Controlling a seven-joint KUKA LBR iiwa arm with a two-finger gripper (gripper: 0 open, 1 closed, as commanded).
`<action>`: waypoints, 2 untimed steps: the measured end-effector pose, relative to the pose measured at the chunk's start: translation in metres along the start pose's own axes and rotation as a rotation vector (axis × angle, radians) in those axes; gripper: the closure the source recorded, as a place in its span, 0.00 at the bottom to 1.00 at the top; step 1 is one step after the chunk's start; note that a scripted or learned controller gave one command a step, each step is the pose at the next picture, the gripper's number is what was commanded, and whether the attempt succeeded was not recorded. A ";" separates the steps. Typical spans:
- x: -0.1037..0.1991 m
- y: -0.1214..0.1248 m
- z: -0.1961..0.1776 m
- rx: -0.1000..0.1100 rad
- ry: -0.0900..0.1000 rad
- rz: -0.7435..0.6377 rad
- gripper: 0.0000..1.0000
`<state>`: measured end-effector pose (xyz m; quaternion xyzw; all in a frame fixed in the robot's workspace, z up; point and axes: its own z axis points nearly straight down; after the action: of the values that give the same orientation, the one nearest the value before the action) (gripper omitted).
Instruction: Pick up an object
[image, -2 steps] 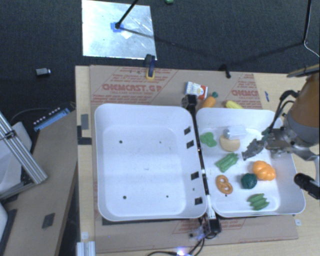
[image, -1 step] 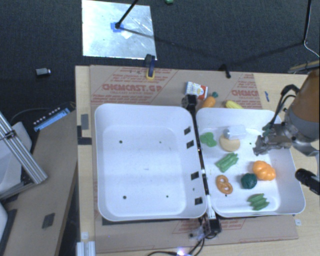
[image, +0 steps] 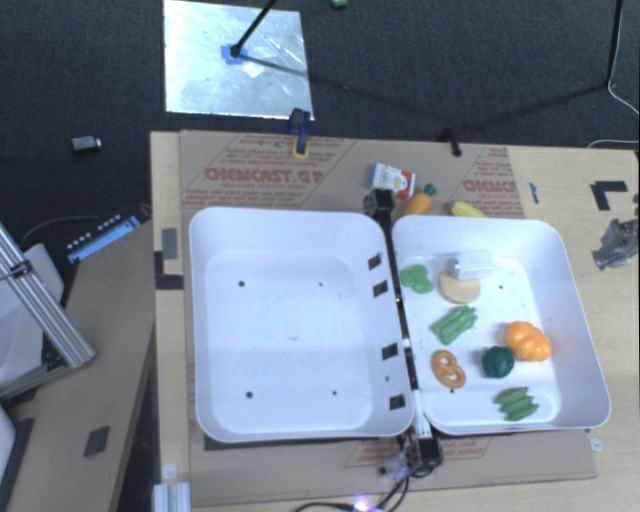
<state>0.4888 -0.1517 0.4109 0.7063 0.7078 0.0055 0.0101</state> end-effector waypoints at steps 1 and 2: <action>-0.052 0.093 -0.031 0.011 0.000 0.001 1.00; -0.055 0.162 -0.061 0.013 0.003 -0.004 1.00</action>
<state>0.6494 -0.2055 0.4757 0.7048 0.7094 0.0019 0.0046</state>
